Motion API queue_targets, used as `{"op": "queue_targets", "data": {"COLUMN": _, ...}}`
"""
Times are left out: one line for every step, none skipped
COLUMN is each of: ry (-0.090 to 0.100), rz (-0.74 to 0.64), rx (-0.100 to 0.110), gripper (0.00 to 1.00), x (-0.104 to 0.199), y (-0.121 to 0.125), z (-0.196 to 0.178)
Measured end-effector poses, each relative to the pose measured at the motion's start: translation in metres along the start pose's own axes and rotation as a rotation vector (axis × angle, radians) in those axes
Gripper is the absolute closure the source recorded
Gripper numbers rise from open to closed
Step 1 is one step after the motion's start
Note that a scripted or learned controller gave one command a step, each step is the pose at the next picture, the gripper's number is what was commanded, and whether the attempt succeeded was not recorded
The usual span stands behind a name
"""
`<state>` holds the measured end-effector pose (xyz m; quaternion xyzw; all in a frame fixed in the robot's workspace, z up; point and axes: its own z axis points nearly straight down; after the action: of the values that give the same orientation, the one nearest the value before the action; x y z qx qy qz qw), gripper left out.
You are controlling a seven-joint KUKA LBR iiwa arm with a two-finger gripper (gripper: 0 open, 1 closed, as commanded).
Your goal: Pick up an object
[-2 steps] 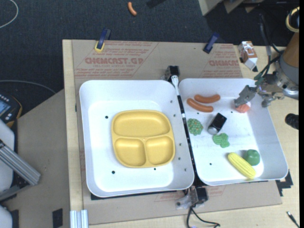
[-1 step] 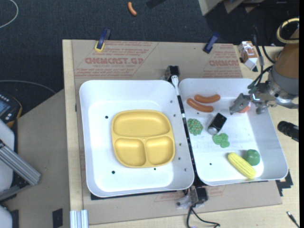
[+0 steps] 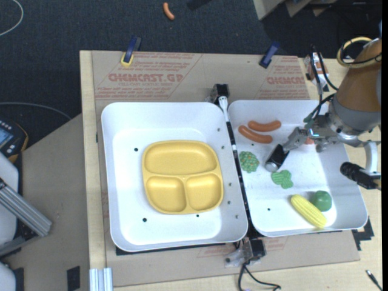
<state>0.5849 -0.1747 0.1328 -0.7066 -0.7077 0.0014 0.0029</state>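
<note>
The right bin (image 3: 345, 220) holds two orange-red sausages (image 3: 265, 125) (image 3: 255, 136) side by side at its far left. Two green broccoli pieces lie nearby, one (image 3: 248, 160) by the left wall and one (image 3: 281, 177) near the middle. A yellow corn cob (image 3: 308, 210) and a green round fruit (image 3: 321, 199) rest at the near side. My gripper (image 3: 311, 136) hangs over the middle-right of this bin, right of the sausages and above the broccoli pieces. Nothing can be seen held in it.
The left bin (image 3: 118, 162) carries a yellow three-compartment plate (image 3: 180, 176). A small orange item (image 3: 168, 10) lies on the dark floor beyond the bench. Blue clamps (image 3: 130, 50) (image 3: 268, 56) grip the board's far edge.
</note>
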Motion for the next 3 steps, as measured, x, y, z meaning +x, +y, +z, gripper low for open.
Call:
{"op": "queue_targets", "data": {"ry": -0.004, "rz": 0.000, "rx": -0.019, "gripper": 0.00, "x": -0.001, "y": 0.005, "z": 0.030}}
{"op": "queue_targets", "data": {"ry": -0.004, "rz": 0.000, "rx": -0.028, "gripper": 1.00, "x": 0.000, "y": 0.008, "z": 0.017}}
{"op": "queue_targets", "data": {"ry": -0.005, "rz": 0.000, "rx": -0.013, "gripper": 1.00, "x": 0.009, "y": 0.012, "z": -0.032}}
